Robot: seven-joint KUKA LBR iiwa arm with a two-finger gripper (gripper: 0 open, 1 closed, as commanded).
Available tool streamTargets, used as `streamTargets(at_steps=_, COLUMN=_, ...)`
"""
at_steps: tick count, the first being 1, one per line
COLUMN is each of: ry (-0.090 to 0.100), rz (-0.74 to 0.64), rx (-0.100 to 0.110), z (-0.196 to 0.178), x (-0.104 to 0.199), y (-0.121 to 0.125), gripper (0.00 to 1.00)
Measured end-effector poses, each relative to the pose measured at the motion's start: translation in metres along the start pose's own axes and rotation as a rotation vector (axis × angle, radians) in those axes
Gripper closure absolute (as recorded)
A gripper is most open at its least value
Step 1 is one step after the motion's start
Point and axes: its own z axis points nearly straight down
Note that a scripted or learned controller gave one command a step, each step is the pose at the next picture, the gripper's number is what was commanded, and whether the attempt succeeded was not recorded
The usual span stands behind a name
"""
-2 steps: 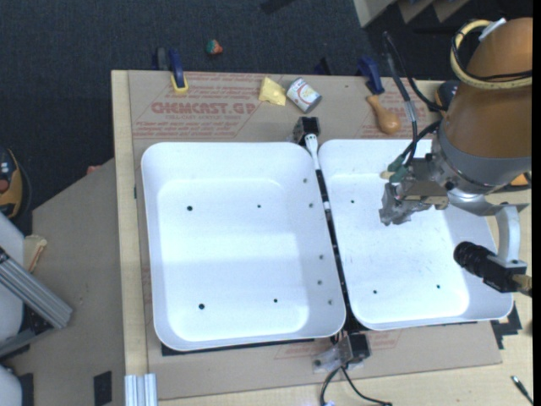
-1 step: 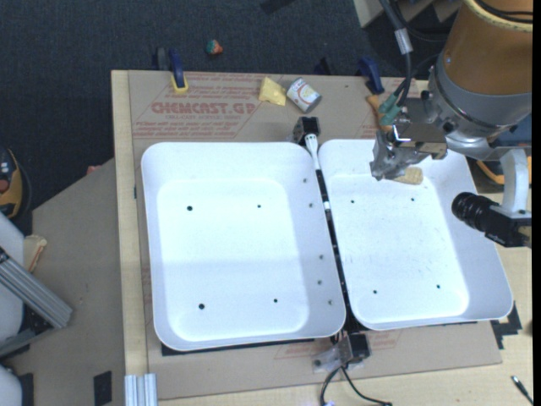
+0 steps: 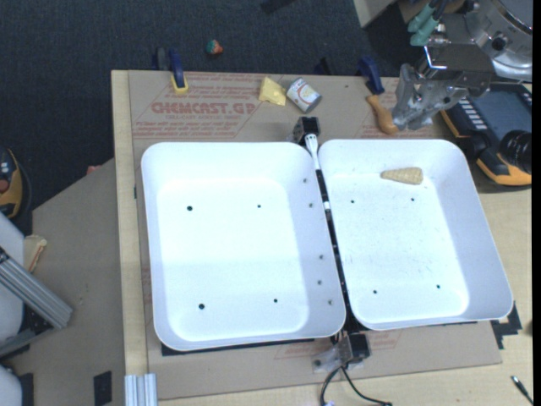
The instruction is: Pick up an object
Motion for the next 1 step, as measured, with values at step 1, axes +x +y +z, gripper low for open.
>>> streamTargets(at_steps=1, ry=-0.005, rz=0.006, rx=0.027, z=0.1379, x=0.0066, y=0.0191, gripper=1.00)
